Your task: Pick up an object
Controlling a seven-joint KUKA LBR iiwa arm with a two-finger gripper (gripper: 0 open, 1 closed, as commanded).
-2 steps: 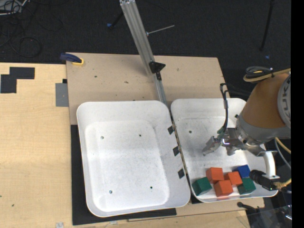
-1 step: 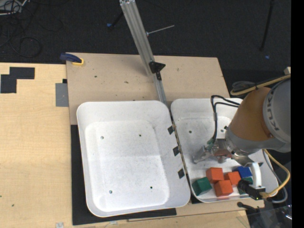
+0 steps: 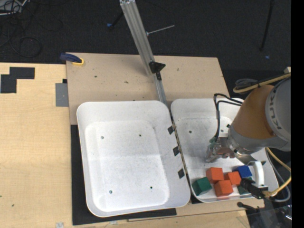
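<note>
Blocks cluster in the near corner of the right-hand shallow white plastic bin: a green cube, three orange cubes and a blue block, all matte and hard-edged, packed close together. Just beyond them the hand hangs low over the bin floor, near the upper orange cube; whether its fingers are apart or together cannot be told. Beside it sits the left white bin, speckled with grey. Further off, the pale wooden desk carries a slanted ribbed aluminium rail.
</note>
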